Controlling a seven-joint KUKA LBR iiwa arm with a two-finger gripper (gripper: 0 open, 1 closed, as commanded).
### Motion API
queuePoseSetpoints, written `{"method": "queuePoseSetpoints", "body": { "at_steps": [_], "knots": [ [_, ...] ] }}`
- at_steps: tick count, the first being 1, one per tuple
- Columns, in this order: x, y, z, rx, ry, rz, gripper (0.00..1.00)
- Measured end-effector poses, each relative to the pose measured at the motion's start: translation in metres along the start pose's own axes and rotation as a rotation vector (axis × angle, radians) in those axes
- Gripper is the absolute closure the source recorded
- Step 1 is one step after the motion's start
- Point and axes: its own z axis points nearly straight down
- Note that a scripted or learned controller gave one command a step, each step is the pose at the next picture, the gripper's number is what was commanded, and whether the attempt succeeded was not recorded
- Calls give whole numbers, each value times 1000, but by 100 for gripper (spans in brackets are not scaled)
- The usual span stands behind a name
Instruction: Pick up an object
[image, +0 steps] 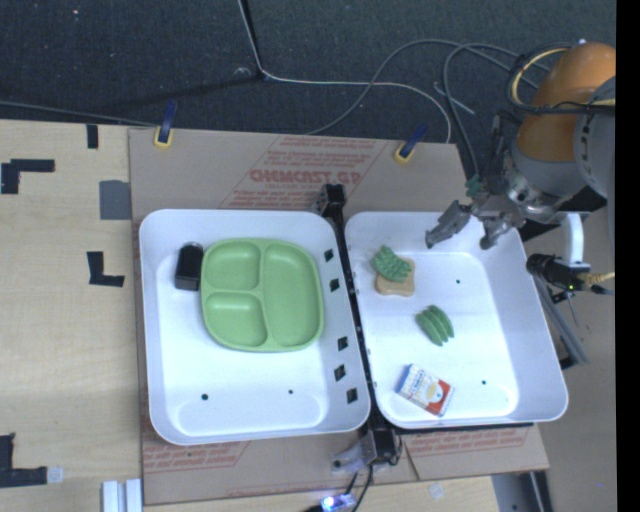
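Observation:
My gripper hovers over the far right corner of the right bin, its two fingers spread open with nothing between them. Below and left of it in that bin lie a green leafy toy on a tan piece, a green ribbed toy near the middle, and a small white, blue and red carton near the front. The left bin holds a green divided plate and a small black block beside the plate's left edge.
A black clip strip runs down the seam between the two bins. Both bins rest on a cardboard sheet on the wooden bench. Cables trail over the dark floor behind, toward the arm at right.

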Motion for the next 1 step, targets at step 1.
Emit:
{"method": "queuePoseSetpoints", "body": {
  "at_steps": [1],
  "knots": [
    [0,3,-8,-13,-2,-3,0]
  ]
}}
